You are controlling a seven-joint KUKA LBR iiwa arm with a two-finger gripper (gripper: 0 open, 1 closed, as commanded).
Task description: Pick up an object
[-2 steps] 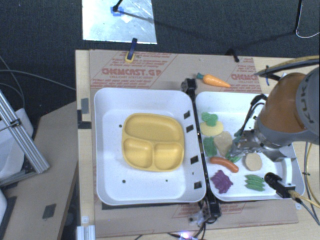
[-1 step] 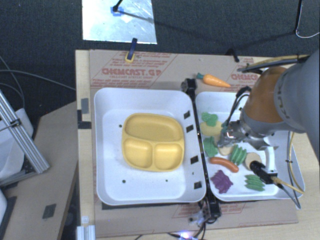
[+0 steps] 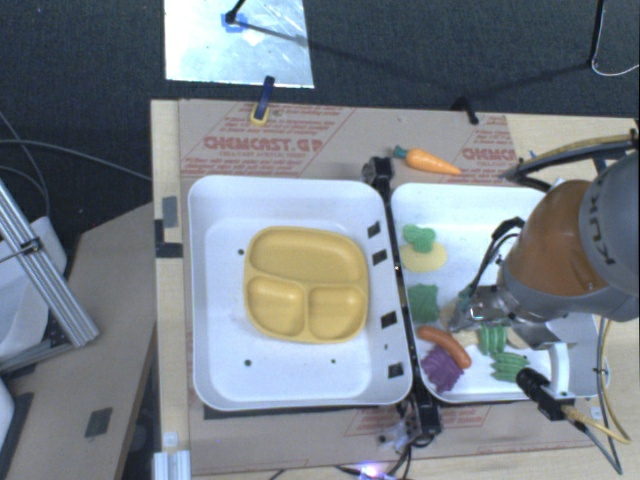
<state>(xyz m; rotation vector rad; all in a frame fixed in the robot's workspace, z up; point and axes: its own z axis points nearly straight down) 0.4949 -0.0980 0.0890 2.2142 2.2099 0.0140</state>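
Right bin (image 3: 470, 200) holding toy food — green pieces (image 3: 496, 352), sausage (image 3: 444, 344) and purple piece (image 3: 441, 368) at its 6 o'clock, arm's gripper (image 3: 466, 311) just above them, jaws state cannot be told, yellow tray (image 3: 305, 283) in left bin (image 3: 215, 268), carrot (image 3: 428, 160) on surface at 12 o'clock.

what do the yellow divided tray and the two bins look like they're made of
Yellow divided tray: looks like moulded plastic, matte to satin, with rounded compartment ridges and even colour. Left bin and right bin: likely smooth white plastic with a slight sheen and rounded corners; could be coated metal.
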